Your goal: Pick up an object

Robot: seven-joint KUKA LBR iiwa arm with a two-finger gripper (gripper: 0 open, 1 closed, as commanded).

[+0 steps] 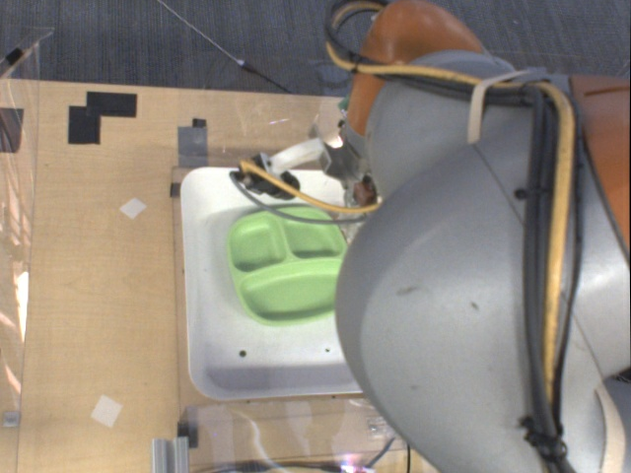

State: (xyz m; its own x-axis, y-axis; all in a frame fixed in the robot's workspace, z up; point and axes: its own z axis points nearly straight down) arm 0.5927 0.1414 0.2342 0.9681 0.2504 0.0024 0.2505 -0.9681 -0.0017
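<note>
White bin [212,294] on wooden bench [99,294] (black markers [99,114]).

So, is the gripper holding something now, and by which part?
It cannot be told: the grey arm covers the gripper. The green divided tray lies in the white bin.

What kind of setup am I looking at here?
Probably a lab pick-testing bench: a big grey arm with strapped cables over a white bin holding a green divided tray, on a plywood top with black marker patches.
</note>
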